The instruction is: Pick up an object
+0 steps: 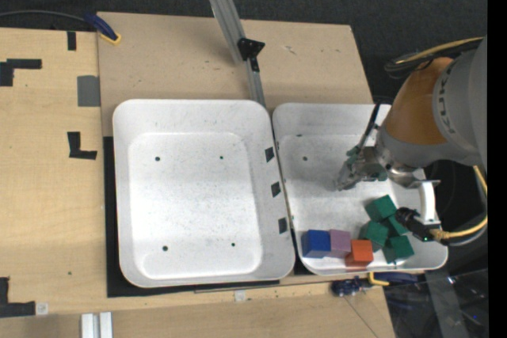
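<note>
**Jaws low in the right bin, blocks bunched at its near edge**

Wooden tabletop [198,59] bearing two shallow white bins side by side. Left bin [194,111] the larger in view, with four small dark dots on its floor. Right bin [317,123] holding everything loose. Grey arm with orange band [424,111] reaching in from the right, jaws [351,174] down near the floor of the right bin, towards its middle; cannot tell whether apart or together, nothing seen between them. Green blocks [386,227] clustered in the near right corner, just beside the arm. Along the near wall, in a row: blue block [317,242], purple block [341,241], orange block [361,252], close together, apart from the jaws
</note>
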Robot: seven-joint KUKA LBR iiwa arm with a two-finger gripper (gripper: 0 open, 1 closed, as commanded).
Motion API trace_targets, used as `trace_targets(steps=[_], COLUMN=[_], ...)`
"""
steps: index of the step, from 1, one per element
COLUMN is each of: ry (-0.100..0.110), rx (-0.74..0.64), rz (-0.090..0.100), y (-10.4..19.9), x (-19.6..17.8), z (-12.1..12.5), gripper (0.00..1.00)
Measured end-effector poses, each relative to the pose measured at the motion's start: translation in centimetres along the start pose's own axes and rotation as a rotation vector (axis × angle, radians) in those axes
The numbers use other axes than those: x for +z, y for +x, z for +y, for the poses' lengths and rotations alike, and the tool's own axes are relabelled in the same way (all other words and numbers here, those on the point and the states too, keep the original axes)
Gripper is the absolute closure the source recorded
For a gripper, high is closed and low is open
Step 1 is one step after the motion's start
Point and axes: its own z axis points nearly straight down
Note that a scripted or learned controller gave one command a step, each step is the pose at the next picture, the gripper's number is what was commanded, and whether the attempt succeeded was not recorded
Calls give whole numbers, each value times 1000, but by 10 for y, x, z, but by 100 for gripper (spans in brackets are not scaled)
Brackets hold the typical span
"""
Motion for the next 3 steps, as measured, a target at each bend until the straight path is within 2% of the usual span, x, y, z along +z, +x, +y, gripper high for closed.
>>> trace_targets(steps=[3], ry=[-7], rx=[1], rz=[-3], y=[-20], x=[-146], z=[8], gripper=[100])
